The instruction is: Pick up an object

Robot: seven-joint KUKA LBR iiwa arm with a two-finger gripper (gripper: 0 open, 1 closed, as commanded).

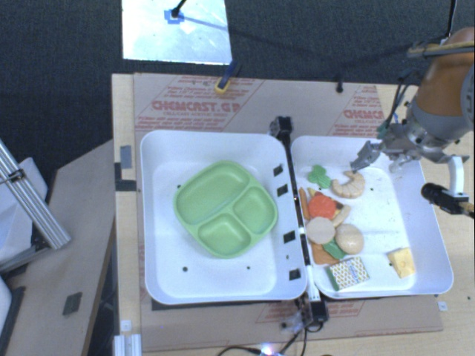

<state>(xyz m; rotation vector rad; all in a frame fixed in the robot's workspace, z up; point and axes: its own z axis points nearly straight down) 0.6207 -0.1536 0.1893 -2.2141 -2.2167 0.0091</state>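
Note:
My gripper (381,161) hangs over the far part of the right bin (427,221), fingers spread open with nothing between them. Just below and left of it lies a pale curved pastry piece (349,187). A green leafy toy (319,175) sits left of that. Nearer the front are a red tomato (321,205), an orange carrot (304,201), a round beige disc (320,231), a tan bun (349,238), a patterned box (349,272) and a yellow wedge (402,262).
The left bin (159,191) holds a green divided plate (225,208). A black divider with clips (291,199) runs between the bins. A black part of the arm (445,196) juts over the right bin's right rim.

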